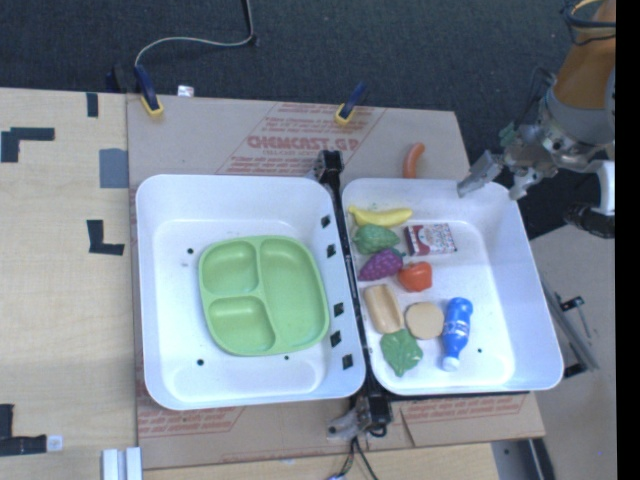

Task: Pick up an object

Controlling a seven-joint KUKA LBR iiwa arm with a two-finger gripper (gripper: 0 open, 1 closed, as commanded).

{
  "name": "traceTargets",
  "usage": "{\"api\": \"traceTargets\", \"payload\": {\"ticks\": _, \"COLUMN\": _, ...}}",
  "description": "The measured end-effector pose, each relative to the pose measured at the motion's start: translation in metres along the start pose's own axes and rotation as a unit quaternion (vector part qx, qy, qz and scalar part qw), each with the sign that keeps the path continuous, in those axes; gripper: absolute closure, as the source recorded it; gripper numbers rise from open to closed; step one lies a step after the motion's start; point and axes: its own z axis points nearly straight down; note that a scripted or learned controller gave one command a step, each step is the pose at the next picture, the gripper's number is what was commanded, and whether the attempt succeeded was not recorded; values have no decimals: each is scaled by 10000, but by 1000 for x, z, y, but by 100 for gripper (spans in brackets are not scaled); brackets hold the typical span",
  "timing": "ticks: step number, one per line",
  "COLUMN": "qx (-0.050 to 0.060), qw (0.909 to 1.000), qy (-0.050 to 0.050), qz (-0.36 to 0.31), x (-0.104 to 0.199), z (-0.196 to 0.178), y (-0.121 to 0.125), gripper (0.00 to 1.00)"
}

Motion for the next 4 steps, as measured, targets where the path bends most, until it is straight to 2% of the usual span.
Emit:
{"api": "traceTargets", "payload": {"ticks": 1, "qx": 23, "qw": 10000, "qy": 11, "qz": 0, "x": 43, "z": 66, "y": -78, "gripper": 0}}
{"api": "traceTargets", "payload": {"ticks": 2, "qx": -7, "qw": 10000, "qy": 4, "qz": 2, "x": 71, "z": 135, "y": -133, "gripper": 0}}
{"api": "traceTargets", "payload": {"ticks": 3, "qx": -37, "qw": 10000, "qy": -10, "qz": -5, "x": 94, "z": 135, "y": -56, "gripper": 0}}
{"api": "traceTargets", "payload": {"ticks": 4, "qx": -36, "qw": 10000, "qy": -32, "qz": 9, "x": 106, "z": 134, "y": -64, "gripper": 0}}
